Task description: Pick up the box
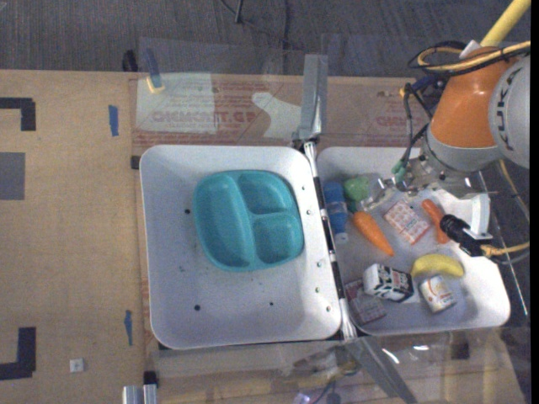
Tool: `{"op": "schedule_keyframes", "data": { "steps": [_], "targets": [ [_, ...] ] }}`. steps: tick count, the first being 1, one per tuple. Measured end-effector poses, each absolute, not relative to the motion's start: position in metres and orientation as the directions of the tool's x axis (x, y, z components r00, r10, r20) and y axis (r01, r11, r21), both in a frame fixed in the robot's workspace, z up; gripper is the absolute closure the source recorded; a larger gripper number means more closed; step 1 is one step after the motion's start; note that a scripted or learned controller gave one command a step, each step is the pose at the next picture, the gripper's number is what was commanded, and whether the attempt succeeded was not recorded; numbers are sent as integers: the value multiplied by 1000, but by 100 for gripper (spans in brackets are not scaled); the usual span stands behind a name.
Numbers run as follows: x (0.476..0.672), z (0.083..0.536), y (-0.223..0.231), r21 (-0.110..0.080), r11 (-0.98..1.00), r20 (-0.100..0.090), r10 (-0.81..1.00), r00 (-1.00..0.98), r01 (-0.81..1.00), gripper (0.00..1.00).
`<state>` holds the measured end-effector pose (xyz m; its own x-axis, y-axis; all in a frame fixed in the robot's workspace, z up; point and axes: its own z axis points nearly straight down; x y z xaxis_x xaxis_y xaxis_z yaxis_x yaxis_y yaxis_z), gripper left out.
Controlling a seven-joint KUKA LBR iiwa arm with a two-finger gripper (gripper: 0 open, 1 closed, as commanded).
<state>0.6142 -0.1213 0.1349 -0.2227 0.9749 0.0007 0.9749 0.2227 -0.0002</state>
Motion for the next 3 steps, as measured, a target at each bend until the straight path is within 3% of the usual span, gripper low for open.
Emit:
{"op": "schedule_keyframes", "data": {
  "steps": [1, 2, 3],
  "targets": [
    [594, 88, -169, 7, 284, -4, 959, -284, 959, 0],
    [595, 99, -172, 12, 279, -8, 960, -279, 960, 100],
    [602, 106, -178, 4, 313, -2, 950, -313, 950, 100]
  ]
}}
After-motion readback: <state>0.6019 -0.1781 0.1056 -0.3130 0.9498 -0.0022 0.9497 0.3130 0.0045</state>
